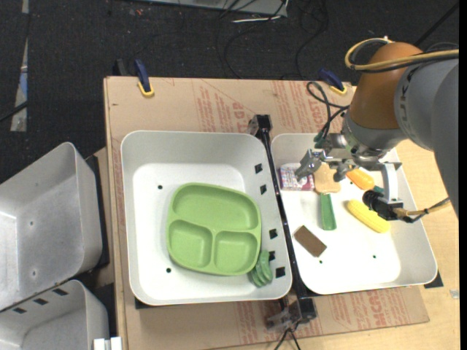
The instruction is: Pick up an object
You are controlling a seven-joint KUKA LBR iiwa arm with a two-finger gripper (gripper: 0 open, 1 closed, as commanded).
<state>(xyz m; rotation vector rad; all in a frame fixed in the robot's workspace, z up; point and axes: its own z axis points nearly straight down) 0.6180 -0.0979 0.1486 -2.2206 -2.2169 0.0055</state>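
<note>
Here, the grey arm with its orange band reaches in from the right and hangs over the back of the right shallow white plastic bin (408, 265), its two-finger metal gripper (330, 168) pointing down among the things there. How far the jaws stand apart cannot be told from this slant, and nothing can be seen held between them.

Just below the gripper lies a green-handled tool with a pale tan, rounded head (326, 203); the head sits right beneath the gripper and the straight green handle runs toward the front of the bin. Whether the gripper touches it cannot be told. Left of it, against the bin's left wall, is a small pink-and-white printed packet (293, 178). To the right lie a small orange piece (360, 179) and a yellow banana-shaped toy (367, 216), near a black part of the arm's gear. Nearer the front, a flat brown rectangular block (309, 240) lies tilted on the bin floor.

The left shallow white plastic bin (139, 159) holds a light green, three-compartment plastic plate (214, 229), with a darker green ribbed object (262, 271) at its front right corner.
</note>
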